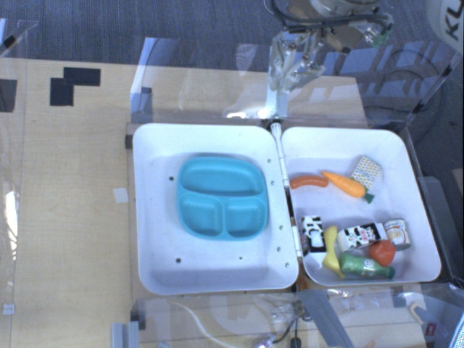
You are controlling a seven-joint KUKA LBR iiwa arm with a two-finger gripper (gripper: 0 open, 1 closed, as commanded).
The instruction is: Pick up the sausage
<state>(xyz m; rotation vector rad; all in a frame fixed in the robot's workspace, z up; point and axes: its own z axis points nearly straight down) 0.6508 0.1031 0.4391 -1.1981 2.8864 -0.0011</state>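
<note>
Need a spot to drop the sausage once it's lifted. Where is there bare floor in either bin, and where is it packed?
Left bin: bare white floor rings the blue tray, widest along the near edge and left side. Right bin: a free strip along the far wall, behind the sausage, carrot and small box. Its near half is packed with cartons, banana, can and bottle.

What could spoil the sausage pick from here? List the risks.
1. The sausage lies end to end with the carrot, nearly touching, so a slightly offset grasp might catch or push the carrot.
2. It sits close to the right bin's left wall; a finger may hit the wall.
3. The gripper hangs above the bins' far edge, so a long descent could add error.
</note>
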